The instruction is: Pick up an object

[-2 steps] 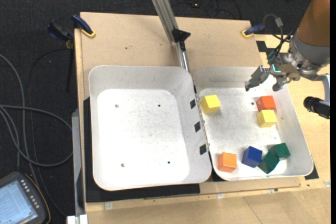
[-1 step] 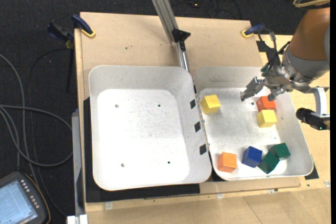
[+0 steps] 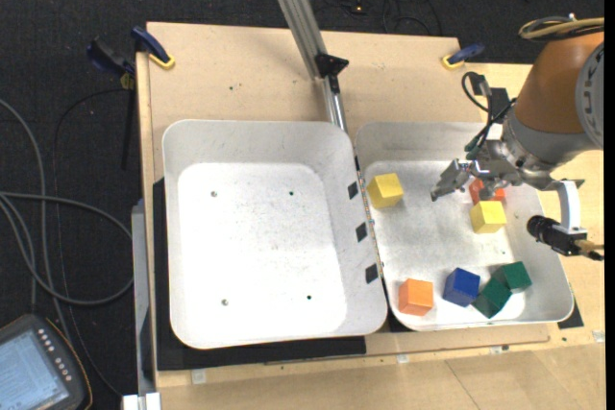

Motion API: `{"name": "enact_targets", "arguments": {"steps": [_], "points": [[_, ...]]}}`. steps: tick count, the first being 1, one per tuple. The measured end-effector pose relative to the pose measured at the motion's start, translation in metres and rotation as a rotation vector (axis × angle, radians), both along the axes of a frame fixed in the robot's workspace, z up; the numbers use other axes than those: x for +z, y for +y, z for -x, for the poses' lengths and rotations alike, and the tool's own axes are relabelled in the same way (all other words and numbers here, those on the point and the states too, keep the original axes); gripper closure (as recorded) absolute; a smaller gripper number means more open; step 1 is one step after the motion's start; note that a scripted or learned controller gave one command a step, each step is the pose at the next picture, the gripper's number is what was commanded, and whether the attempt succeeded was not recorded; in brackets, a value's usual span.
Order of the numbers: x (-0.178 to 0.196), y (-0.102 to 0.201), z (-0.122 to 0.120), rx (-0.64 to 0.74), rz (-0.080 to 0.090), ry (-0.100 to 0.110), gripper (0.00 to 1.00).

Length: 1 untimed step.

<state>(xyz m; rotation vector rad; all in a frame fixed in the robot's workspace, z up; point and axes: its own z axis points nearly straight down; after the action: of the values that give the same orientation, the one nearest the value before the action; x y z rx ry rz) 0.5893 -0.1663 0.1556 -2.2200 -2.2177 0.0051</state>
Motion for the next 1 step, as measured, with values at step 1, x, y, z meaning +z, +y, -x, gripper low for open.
{"name": "enact_targets", "arguments": {"steps": [1], "points": [[-0.0624, 0.0025, 0.0032, 0.001, 0.0, -0.002, 0.0]]}}
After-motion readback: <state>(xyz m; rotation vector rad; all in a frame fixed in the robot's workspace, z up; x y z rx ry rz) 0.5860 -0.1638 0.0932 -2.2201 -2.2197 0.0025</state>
